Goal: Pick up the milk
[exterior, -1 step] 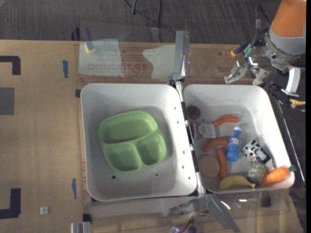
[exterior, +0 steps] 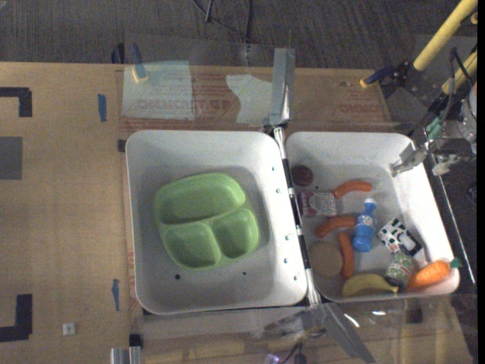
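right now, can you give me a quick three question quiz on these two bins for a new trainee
1. True or false: the green plate lies in the same bin as the milk carton.
2. Which thing lies nearest the milk carton? A) the blue bottle B) the banana C) the brown round piece
3. Fill in: the carrot lies in the right bin's ____ right corner.

Key
1. False. The plate has the left bin to itself; the milk carton is in the right bin.
2. A
3. Near. The gripper is at the right bin's far right corner, away from the milk carton.
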Motion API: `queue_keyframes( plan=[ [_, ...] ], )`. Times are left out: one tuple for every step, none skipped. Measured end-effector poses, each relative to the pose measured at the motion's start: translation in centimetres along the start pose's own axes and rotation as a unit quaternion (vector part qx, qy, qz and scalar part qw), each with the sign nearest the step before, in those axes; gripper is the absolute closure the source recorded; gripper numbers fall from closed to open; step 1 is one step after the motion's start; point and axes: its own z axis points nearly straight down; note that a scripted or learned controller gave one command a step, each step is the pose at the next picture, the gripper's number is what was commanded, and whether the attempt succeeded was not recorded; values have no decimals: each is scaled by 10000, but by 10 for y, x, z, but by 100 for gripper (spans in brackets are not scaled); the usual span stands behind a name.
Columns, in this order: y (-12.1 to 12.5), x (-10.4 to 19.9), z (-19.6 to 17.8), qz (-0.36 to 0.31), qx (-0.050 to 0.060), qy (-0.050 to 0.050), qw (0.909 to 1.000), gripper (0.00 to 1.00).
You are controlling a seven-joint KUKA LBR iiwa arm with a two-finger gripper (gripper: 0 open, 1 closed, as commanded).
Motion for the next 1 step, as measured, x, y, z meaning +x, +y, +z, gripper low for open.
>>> queue_keyframes(
  plan=[
    [-50,-36,55,67,-1,1,10000,0]
  ],
)
